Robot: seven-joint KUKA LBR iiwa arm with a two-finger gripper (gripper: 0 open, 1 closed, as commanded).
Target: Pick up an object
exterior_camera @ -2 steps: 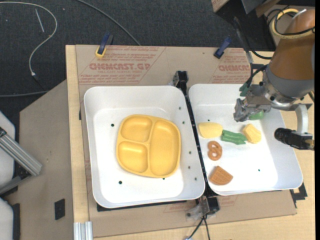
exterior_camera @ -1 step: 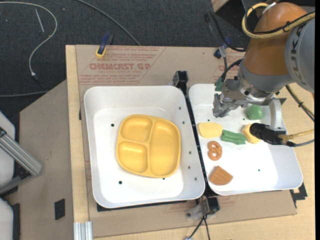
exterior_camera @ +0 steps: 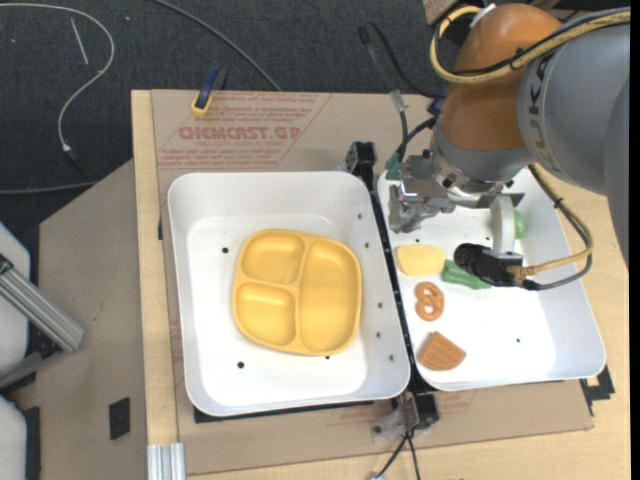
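Two shallow white bins are seen side by side on the bench (exterior_camera: 150,258). The left bin (exterior_camera: 200,358) is occupied by a single yellow divided plate (exterior_camera: 297,291), laid flat near its middle, with three compartments counted in it, none of them filled. The right bin (exterior_camera: 560,348) is occupied by four small objects, grouped toward its left half: one pale yellow flat piece (exterior_camera: 420,259), just beside the wall shared with the left bin; one orange pretzel (exterior_camera: 429,300), directly below it in the view; one brown wedge (exterior_camera: 441,352), lower again and apart from the pretzel; and one green object (exterior_camera: 462,276), just right of the yellow piece and partly hidden by a black part of the arm. The hand (exterior_camera: 410,208) is seen over the upper left corner of the right bin, above the yellow piece; nothing is seen between its fingers, and whether they are apart or together cannot be told from this view
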